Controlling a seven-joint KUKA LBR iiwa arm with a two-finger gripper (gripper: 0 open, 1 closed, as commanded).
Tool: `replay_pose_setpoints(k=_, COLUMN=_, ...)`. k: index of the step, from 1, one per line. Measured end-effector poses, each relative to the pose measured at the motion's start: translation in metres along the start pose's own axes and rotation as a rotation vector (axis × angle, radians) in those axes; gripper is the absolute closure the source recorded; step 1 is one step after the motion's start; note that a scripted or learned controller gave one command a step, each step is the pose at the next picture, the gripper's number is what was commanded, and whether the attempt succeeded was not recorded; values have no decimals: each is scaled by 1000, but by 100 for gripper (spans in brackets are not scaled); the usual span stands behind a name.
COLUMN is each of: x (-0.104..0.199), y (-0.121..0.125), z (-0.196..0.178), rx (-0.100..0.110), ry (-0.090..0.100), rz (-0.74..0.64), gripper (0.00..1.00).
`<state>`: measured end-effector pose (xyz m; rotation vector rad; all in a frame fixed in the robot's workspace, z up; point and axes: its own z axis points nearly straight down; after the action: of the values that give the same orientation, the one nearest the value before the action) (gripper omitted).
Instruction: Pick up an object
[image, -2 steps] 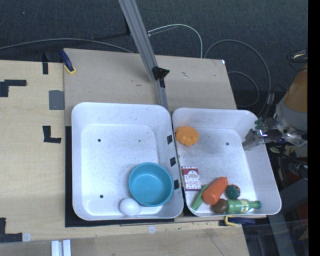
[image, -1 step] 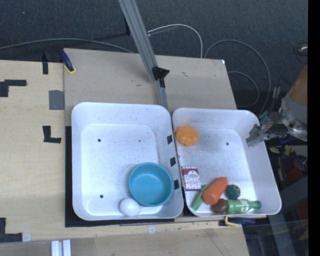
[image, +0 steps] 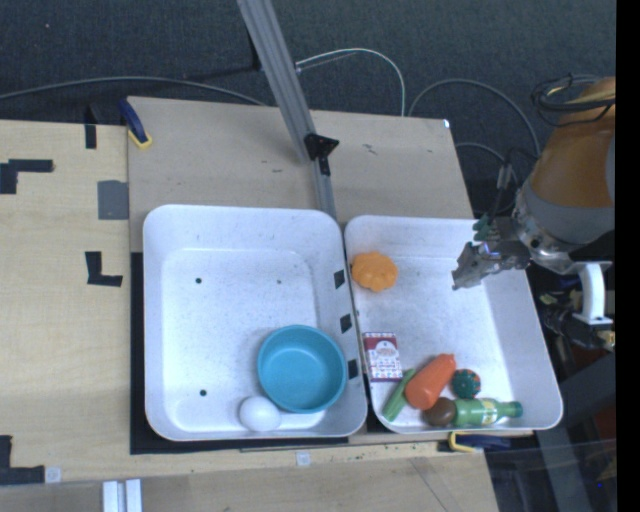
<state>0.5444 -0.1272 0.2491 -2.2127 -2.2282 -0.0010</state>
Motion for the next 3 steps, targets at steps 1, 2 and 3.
replay_pose_setpoints(k=1, x=54, y=-8, z=0, rx=2, ry=0, rz=0, gripper=100)
replay_pose_setpoints(k=2, x=110, y=-15, z=7, rx=3, ry=0, rz=0, gripper=100)
replay_pose_setpoints(k=3, x=159, y=-6, z=20, rx=3, ry=-1, rz=1, gripper=100)
